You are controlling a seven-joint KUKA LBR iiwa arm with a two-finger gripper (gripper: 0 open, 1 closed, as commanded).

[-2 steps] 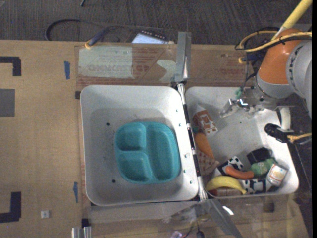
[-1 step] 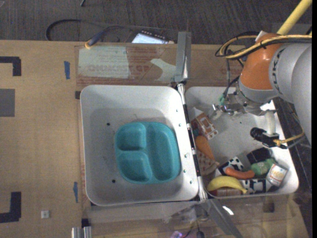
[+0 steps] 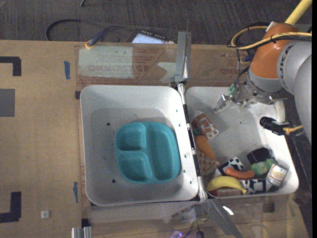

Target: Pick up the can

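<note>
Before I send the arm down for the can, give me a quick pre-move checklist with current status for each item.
1. Small can with white and red label located, near right corner of the right white bin: ok.
2. Can free of neighbours: not ok; the green round item sits against it, and the black block is close.
3. Gripper over the can: not ok; it sits near the bin's far side.
4. Gripper carrying nothing: cannot tell.
5. Path from gripper to can: ok; bare bin floor between.
6. Left white bin with the teal divided plate clear of the route: ok.
</note>
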